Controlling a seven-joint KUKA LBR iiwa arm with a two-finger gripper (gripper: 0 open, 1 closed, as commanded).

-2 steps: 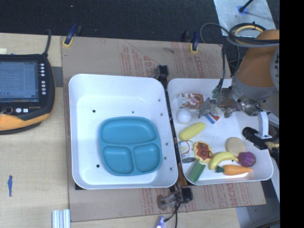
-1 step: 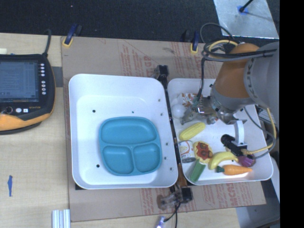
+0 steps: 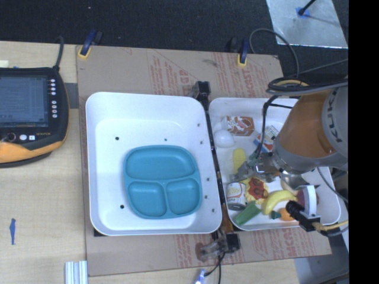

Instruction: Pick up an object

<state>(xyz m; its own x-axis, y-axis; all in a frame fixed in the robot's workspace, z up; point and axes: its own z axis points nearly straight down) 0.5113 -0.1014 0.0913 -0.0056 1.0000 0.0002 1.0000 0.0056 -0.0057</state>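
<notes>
While the grey arm (image 3: 311,129) with its orange band reaches in from the right, its wrist hangs low over the right-hand bin (image 3: 237,105), and the gripper (image 3: 251,165) sits down among the clutter near the middle of that bin. Whether anything is caught in the gripper cannot be told, because the wrist body covers much of it and the parts below are small and dark. Around it lie the things to be picked: a yellow banana (image 3: 273,201) toward the bin's near edge, a green piece (image 3: 244,214) just left of the banana, a small can (image 3: 235,194) against the bin's left wall, a yellow item (image 3: 238,158) beside the gripper, a white ball (image 3: 224,138) farther back, and a red and white packet (image 3: 240,124) at the far end. A red patterned piece (image 3: 257,189) lies between the can and the banana. In the left-hand bin (image 3: 106,117) rests a blue divided tray (image 3: 162,180), flat on the floor and apart from the walls. Both bins stand on a brown cardboard sheet (image 3: 154,70), and a control pendant (image 3: 29,114) with a dark screen lies on the bench at the far left.
</notes>
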